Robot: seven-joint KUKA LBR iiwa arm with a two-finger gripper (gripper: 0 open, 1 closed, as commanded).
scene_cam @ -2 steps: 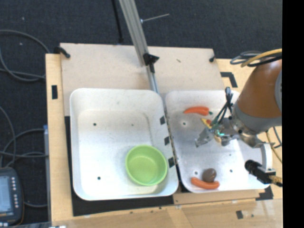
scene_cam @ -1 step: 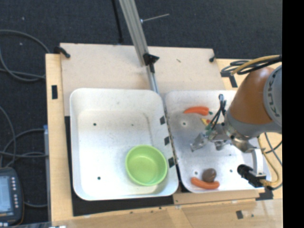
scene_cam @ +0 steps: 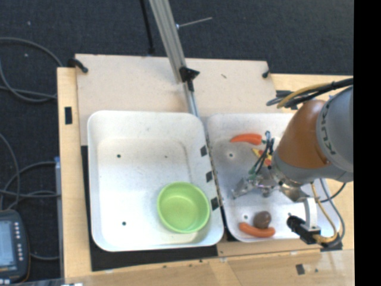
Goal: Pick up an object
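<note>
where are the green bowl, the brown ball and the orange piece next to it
green bowl [scene_cam: 183, 207]: camera view, inside bottom of the bowl, left bin.
brown ball [scene_cam: 262, 219]: camera view, top of the ball, right bin.
orange piece [scene_cam: 257, 231]: camera view, middle of its length, just below the ball.

Left of the claw [scene_cam: 249, 186], green bowl [scene_cam: 183, 207]: smooth matt plastic. White bins [scene_cam: 119, 159]: speckled, dull plastic. Bench [scene_cam: 137, 82]: matt pale wood board. Orange pieces [scene_cam: 257, 231] near claw: glossy. Up-left, rail [scene_cam: 169, 28]: ribbed metal.
</note>
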